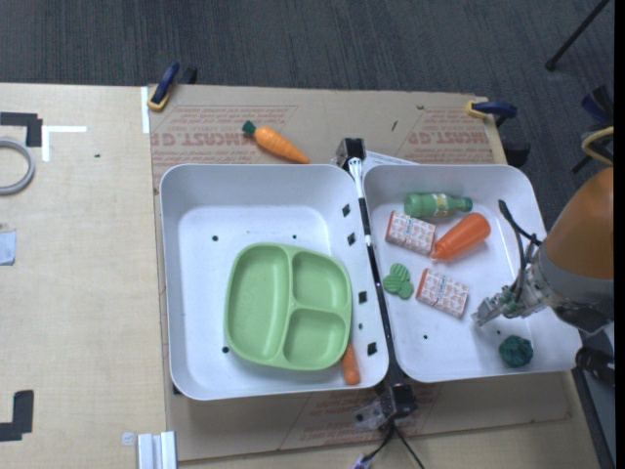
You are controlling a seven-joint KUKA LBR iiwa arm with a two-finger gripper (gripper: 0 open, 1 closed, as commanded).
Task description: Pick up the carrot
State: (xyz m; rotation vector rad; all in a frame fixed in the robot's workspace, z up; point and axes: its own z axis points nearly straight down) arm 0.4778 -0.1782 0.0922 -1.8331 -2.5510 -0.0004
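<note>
A carrot [276,143] with a green top lies on the cardboard behind the left bin, outside both bins. A fat orange carrot-like piece [461,235] lies tilted in the right bin [459,363], below the green bottle. A small orange piece [350,364] is wedged at the left bin's front right corner, beside the green plate. My gripper [498,306] hangs low over the right bin's right side, about a hand's width below and right of the fat orange piece and just above a dark green broccoli [515,351]. I see nothing orange at the gripper.
The left bin [195,213] holds a green divided plate [289,306]. In the right bin lie a green bottle [437,203], two red-and-white packets [410,233] [442,292] and a small green leafy piece [397,281]. Blue clamps [164,86] [493,110] pin the cardboard's back corners.
</note>
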